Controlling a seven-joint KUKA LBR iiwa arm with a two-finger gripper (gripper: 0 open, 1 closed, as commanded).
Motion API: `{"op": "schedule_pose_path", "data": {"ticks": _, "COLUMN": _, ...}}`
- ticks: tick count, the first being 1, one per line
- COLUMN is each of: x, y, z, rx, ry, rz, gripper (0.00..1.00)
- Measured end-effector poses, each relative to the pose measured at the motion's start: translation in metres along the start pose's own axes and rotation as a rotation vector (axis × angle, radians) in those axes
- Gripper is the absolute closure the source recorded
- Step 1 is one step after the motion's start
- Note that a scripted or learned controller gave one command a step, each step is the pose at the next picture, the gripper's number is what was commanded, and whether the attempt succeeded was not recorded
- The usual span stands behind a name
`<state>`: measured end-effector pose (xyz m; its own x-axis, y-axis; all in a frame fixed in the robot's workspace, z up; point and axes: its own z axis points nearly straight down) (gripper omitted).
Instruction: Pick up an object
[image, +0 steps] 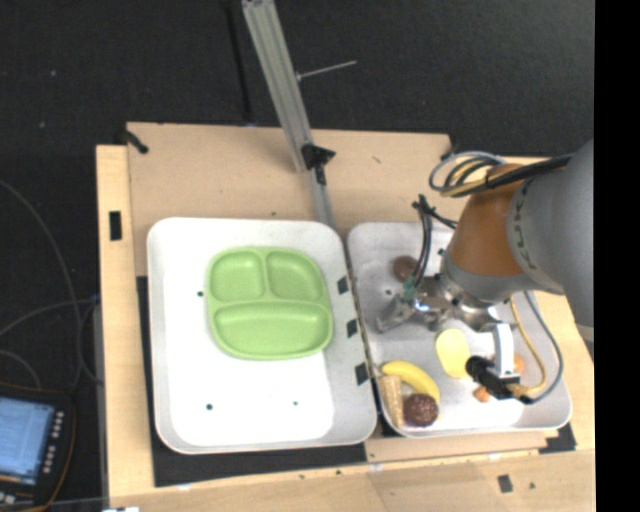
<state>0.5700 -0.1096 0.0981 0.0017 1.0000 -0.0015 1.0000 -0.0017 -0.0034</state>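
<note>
I've got the arm (520, 240) reaching in from the right over the right bin (375, 250), wrist pitched down w/ the orange band up top. Gripper (405, 305) sits low in the middle of that bin, pointing left toward the divider between the bins. Can't tell how far it's open from this angle; too blurry and small, and I see nothing clearly held.

Candidates are all nearer to me than the gripper, in the near part of the right bin: banana (412, 377) just near-side of the tool, long axis running from the left edge toward the right and slightly nearer; a dark reddish round thing (421, 409) touching or just beside the banana's near end; a pale yellow round obj (452, 352) to the right of the banana, close under the wrist. A small brownish obj (403, 267) lies on the far side of the gripper, close by.

Left bin (180, 400) holds the green divided plate (270, 303), well apart from the tool.

My read: no grasp made yet. Closest picks are the brown obj just beyond or the banana just nearer; for the banana I'd want a close across its short axis.
</note>
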Motion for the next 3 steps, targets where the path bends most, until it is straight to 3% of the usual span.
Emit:
{"op": "schedule_pose_path", "data": {"ticks": 1, "x": -0.001, "y": 0.002, "z": -0.014, "rx": -0.007, "ry": 0.001, "rz": 0.005, "gripper": 1.0}}
{"op": "schedule_pose_path", "data": {"ticks": 3, "x": -0.001, "y": 0.0, "z": -0.104, "rx": -0.01, "ry": 0.0, "rz": -0.004, "gripper": 1.0}}
